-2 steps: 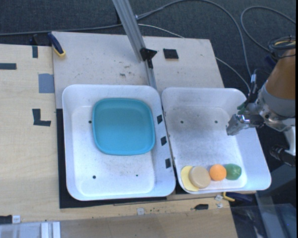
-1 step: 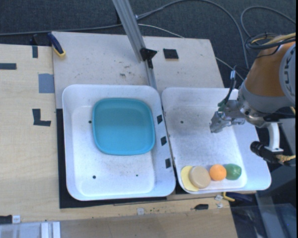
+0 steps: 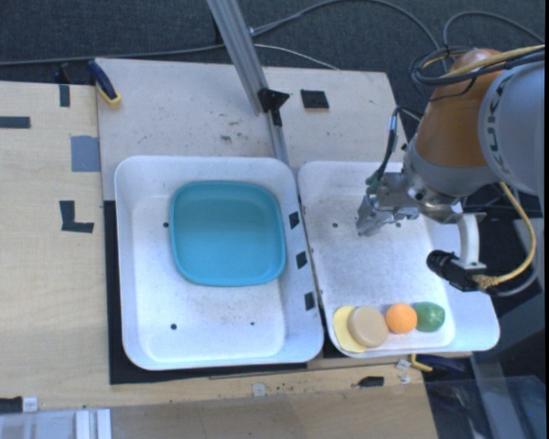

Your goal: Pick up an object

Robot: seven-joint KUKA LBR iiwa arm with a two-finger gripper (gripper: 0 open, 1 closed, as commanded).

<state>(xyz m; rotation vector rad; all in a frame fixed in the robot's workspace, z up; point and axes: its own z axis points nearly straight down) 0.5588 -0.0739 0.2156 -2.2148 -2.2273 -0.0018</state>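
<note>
- Candidate objects — a tan disc [image 3: 369, 326], an orange ball [image 3: 402, 318] and a green ball [image 3: 429, 315] — lie in a row along the near edge of the right bin [image 3: 348, 190]; a yellow piece [image 3: 342, 327] shows under the disc.
- Gripper [image 3: 373, 218] hangs over bare bin floor, well apart from the row; nothing visibly held; its opening cannot be told.
- Left bin [image 3: 137, 273] holds a teal plate [image 3: 227, 231].
- Advice: centre above one ball before descending; crowded neighbours invite a nudge.

A robotics lab: taped plywood counter [image 3: 37, 245], loose black cables [image 3: 348, 7], an aluminium mounting rail [image 3: 242, 44], two shallow white plastic bins [image 3: 210, 346].
</note>
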